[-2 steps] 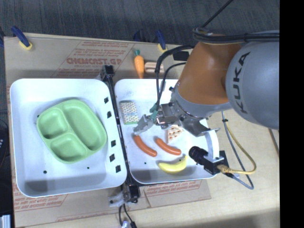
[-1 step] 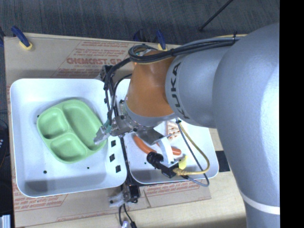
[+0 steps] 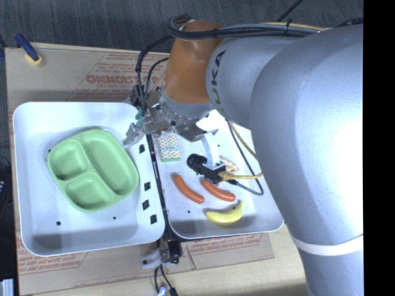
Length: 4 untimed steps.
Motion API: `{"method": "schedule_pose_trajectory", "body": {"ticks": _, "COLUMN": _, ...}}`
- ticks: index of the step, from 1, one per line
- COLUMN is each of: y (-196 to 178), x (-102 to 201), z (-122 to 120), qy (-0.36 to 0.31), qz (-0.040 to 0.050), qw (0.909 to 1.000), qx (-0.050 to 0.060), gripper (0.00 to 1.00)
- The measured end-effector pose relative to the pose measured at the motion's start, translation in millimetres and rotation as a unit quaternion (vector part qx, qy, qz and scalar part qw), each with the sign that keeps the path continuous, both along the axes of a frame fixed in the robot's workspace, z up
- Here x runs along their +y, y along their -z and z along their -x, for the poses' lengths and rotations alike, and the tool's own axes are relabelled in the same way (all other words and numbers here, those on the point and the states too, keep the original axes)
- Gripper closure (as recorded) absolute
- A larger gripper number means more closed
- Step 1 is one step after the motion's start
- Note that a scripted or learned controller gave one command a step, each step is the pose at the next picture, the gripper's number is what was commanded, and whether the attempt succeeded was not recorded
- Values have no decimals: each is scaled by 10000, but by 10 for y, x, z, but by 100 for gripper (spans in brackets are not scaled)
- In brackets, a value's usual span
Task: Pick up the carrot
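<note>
carrot (image 3: 219, 192): probably the paler orange stick in the right bin (image 3: 191, 224); looks light, stiff, smooth
hold: across its middle
gripper (image 3: 137, 130): at that bin's left rim; open or closed, cannot tell

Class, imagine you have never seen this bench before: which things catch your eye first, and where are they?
The big grey arm with its orange band looms in from the right, above the right bin. A green three-part plate lies in the left bin. Toward the right bin's near edge lie a yellow banana and two orange sticks, one perhaps the carrot.
</note>
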<state>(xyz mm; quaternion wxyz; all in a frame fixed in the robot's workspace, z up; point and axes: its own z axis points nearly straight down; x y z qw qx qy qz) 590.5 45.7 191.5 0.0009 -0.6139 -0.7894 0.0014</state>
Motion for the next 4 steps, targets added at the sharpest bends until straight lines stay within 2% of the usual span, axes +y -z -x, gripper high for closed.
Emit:
{"method": "schedule_pose_trajectory", "body": {"ticks": 1, "y": -3, "x": -679, "z": -659, "qy": 564, "qz": 4, "qw": 9984, "qx": -3, "gripper": 0}}
{"method": "schedule_pose_trajectory", "body": {"ticks": 2, "y": -793, "x": -1763, "z": 108, "qy": 1410, "qz": 4, "qw": 9900, "qx": -2, "gripper": 0}}
{"method": "schedule_pose_trajectory", "body": {"ticks": 3, "y": -442, "x": -1095, "z": -293, "qy": 2540, "qz": 0, "qw": 9672, "qx": -1, "gripper": 0}}
{"method": "schedule_pose_trajectory", "body": {"ticks": 4, "y": 644, "x": -1814, "z": -646, "qy": 2375, "qz": 3, "qw": 9714, "qx": 17, "gripper": 0}}
